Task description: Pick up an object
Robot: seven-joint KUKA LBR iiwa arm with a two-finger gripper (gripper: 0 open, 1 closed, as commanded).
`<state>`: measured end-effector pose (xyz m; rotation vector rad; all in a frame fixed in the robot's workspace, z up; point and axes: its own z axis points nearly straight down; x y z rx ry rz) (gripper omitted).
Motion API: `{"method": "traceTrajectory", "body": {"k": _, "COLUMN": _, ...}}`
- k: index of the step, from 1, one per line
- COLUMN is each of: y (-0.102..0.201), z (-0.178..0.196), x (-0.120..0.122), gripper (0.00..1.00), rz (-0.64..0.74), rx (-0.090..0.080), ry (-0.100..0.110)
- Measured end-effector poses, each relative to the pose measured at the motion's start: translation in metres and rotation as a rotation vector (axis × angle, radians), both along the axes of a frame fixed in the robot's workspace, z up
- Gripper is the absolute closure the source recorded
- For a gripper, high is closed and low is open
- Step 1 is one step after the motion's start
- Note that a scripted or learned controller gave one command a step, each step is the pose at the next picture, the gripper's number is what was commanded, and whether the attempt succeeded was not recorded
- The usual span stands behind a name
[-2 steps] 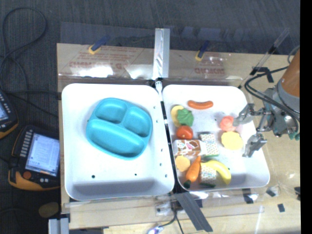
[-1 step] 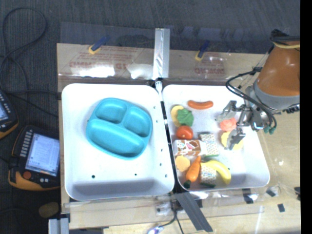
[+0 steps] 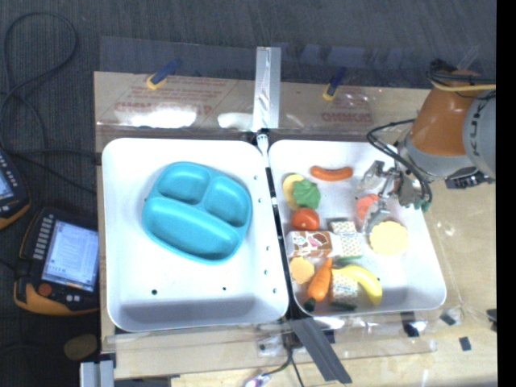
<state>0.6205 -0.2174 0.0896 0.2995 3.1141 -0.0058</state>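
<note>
Fronting the wooden worktop (image 3: 459, 297), two white bins: the right bin (image 3: 419, 276) held banana (image 3: 359, 280), carrot (image 3: 320, 279), yellow disc (image 3: 388, 237). End effector (image 3: 377, 190) hovered over an orange-red piece (image 3: 364, 205); grip state indeterminate. Grey carpet (image 3: 242, 10) beyond.

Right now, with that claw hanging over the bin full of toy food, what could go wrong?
The toys in the right bin lie packed together, so the gripper might nudge neighbours or close on two at once. It hangs near the small red piece and the yellow disc; a slightly off descent could push one aside. The disc looks flat, which may be hard to pinch.
</note>
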Motion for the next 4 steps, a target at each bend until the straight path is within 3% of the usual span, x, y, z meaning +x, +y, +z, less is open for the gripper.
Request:
{"method": "traceTrajectory", "body": {"k": 1, "y": 0.001, "z": 0.012, "x": 0.002, "gripper": 1.0, "rz": 0.004, "rx": -0.006, "ry": -0.004}}
{"method": "traceTrajectory", "body": {"k": 2, "y": 0.059, "z": 0.123, "x": -0.033, "gripper": 1.0, "rz": -0.415, "rx": 0.005, "ry": 0.011}}
{"method": "traceTrajectory", "body": {"k": 3, "y": 0.006, "z": 0.002, "x": -0.035, "gripper": 1.0, "rz": -0.41, "rx": 0.007, "ry": -0.006}}
{"method": "traceTrajectory", "body": {"k": 4, "y": 0.044, "z": 0.148, "x": -0.027, "gripper": 1.0, "rz": -0.367, "rx": 0.007, "ry": 0.008}}
